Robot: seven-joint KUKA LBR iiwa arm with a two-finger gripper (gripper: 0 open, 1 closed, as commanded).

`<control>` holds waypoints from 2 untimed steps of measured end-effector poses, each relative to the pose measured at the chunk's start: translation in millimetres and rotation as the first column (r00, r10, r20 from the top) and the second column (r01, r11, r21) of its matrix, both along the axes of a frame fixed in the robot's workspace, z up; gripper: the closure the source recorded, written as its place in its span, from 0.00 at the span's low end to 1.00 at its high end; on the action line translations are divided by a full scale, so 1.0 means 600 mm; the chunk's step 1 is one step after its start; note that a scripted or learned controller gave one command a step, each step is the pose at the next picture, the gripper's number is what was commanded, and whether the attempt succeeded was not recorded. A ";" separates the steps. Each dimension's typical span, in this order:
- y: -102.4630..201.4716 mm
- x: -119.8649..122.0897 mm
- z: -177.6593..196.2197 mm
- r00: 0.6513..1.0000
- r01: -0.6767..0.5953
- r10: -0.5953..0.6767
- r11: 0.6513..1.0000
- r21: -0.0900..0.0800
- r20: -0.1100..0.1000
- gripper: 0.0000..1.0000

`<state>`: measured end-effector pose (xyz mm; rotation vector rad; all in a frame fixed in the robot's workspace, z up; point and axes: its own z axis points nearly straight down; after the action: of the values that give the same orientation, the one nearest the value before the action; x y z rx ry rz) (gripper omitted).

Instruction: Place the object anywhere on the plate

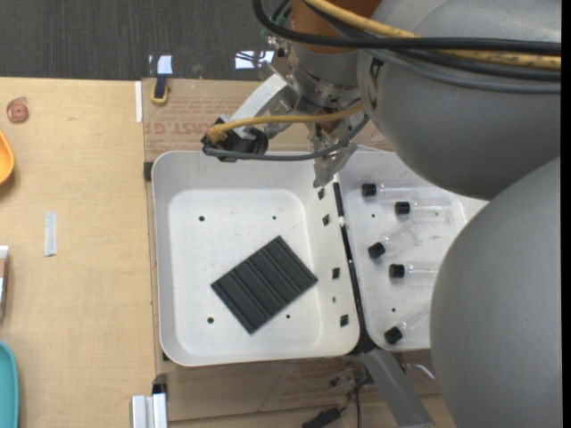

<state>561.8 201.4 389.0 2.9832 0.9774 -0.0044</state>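
Object: taken to be one of the capped tubes (401, 208), clear-bodied with black caps. All of them are seen lying loose in the right bin (370, 297), and five caps are counted.
Plate: a black ribbed plate (265, 283) is laid flat and askew on the floor of the left bin (161, 239), towards its middle. Nothing is seen resting on it.
Gripper: the gripper (324, 172) is held over the far end of the wall where the two bins meet, near the farthest tube and well apart from the plate. Whether it is spread or pressed together cannot be told, and no tube is made out in its grasp.
Progress: judged to be at the start. No tube is seen lifted, and none is set on the plate.
Remaining: a tube is to be picked up, carried across the dividing wall and released on the ribbed surface.
Left bin, contents: the plate alone is seen.
Right bin, contents: the tubes, scattered and apart from one another. The near right part is covered by the arm (500, 310).
Surround: both bins are borne on cardboard sheeting (205, 119) laid on the bench (80, 310).
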 end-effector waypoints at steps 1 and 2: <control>-0.004 0.002 0.013 1.000 0.005 -0.005 1.000 -0.003 -0.002 1.00; 0.013 -0.038 -0.125 0.967 -0.255 0.255 0.967 0.000 -0.004 1.00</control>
<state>538.9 209.1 313.9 2.8330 1.3531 -0.0104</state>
